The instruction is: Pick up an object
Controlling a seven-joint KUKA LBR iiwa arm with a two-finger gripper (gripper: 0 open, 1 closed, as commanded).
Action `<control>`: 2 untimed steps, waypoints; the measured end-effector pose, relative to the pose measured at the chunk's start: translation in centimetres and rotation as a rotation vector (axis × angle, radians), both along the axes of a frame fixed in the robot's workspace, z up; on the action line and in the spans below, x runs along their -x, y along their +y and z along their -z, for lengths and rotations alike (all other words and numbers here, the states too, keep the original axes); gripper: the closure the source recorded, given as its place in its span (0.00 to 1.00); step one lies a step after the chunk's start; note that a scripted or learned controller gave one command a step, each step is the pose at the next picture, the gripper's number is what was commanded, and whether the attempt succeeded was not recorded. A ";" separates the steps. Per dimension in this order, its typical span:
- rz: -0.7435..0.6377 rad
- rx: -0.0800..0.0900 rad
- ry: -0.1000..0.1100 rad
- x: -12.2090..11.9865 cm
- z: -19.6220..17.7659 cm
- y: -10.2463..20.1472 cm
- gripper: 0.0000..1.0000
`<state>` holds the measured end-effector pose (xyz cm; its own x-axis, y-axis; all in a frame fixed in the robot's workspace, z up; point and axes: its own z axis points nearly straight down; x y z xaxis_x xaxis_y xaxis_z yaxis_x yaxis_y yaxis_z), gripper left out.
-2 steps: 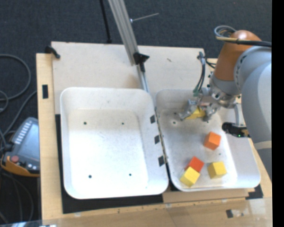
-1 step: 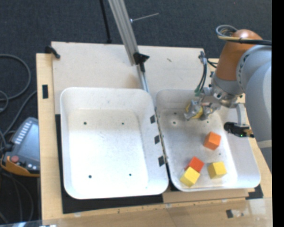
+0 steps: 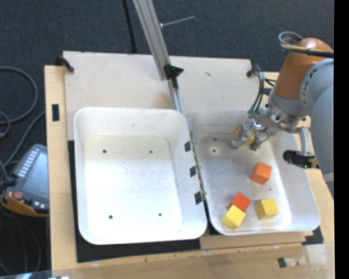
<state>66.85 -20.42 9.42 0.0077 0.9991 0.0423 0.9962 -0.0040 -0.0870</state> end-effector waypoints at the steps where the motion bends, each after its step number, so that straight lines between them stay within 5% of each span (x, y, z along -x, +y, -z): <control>1: -0.002 0.016 -0.027 0.7 0.0 0.9 1.00; 2: -0.012 0.040 -0.085 6.2 -2.8 8.9 1.00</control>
